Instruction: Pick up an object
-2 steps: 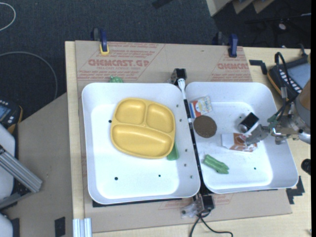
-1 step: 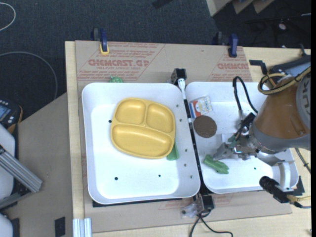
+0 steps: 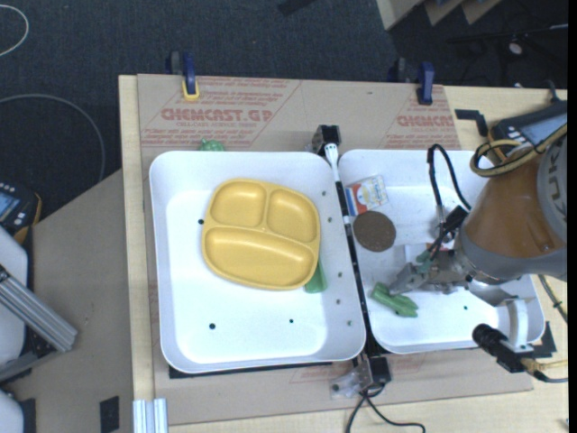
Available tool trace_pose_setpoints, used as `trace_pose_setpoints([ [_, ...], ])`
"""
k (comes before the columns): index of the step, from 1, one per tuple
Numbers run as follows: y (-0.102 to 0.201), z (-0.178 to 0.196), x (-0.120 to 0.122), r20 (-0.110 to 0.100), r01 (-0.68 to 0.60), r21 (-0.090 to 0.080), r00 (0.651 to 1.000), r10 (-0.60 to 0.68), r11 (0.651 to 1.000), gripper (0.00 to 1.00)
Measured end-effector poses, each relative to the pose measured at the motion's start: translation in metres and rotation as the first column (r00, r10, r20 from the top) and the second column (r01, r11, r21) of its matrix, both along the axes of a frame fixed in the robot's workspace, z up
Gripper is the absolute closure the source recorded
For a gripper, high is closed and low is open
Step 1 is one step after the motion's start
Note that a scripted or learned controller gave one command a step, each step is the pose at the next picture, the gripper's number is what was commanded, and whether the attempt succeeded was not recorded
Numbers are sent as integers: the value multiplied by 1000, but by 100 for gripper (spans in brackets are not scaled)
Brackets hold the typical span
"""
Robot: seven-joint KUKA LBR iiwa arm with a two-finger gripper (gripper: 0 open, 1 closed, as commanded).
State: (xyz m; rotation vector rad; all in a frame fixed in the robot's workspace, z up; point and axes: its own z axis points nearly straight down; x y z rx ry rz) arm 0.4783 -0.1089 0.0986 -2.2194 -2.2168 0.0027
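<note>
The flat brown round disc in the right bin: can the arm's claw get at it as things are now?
Probably yes. The flat brown round disc lies bare on the floor of the right white bin, with nothing on top of it. The claw is low in the same bin, beside a green piece, near the disc.

Blue clamps (image 3: 188, 66) on the cardboard-covered bench (image 3: 261, 111)
</note>
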Motion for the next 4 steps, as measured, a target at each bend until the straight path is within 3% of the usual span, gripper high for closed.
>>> trace_pose_setpoints([
  [1, 0, 11, 1, 5, 0, -2, 1000, 0, 1000, 100],
  [2, 11, -15, 59, 9, -5, -4, 1000, 5, 1000, 100],
  [3, 99, 122, 11, 14, -11, 2, 1000, 11, 1000, 100],
  [4, 106, 103, 34, 7, -4, -3, 1000, 4, 1000, 100],
])
